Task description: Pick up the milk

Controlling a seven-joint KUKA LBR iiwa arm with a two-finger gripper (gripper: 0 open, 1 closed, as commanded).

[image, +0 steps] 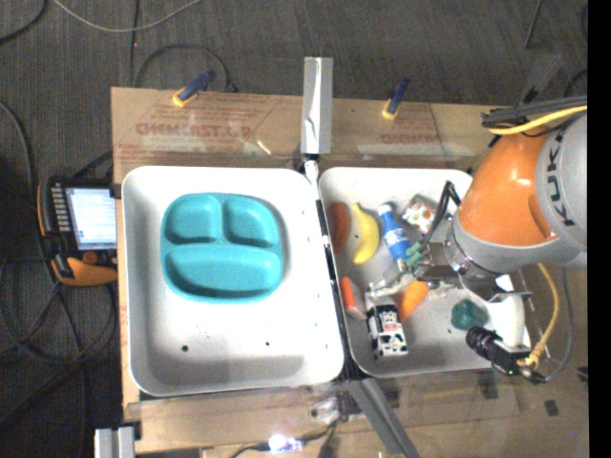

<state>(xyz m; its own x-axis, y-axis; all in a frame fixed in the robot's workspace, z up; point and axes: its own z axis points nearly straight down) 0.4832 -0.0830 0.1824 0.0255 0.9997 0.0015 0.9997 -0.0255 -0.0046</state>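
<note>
The milk (387, 330) is a small white carton with black patches. It lies in the right bin (430, 359), near the front wall and left of centre. My gripper (409, 277) reaches in from the right under the orange-banded wrist and hangs over the middle of that bin. It is just behind the carton and a little to its right. An orange piece (413, 300) lies between the gripper and the carton. Nothing is seen held.
Also in the right bin: a banana (365, 233), a blue bottle (391, 233), a white red-dotted box (418, 214), a green item (413, 254), a teal piece (468, 313) and a red stick (349, 300). The left bin (153, 351) holds a teal divided tray (224, 246).
</note>
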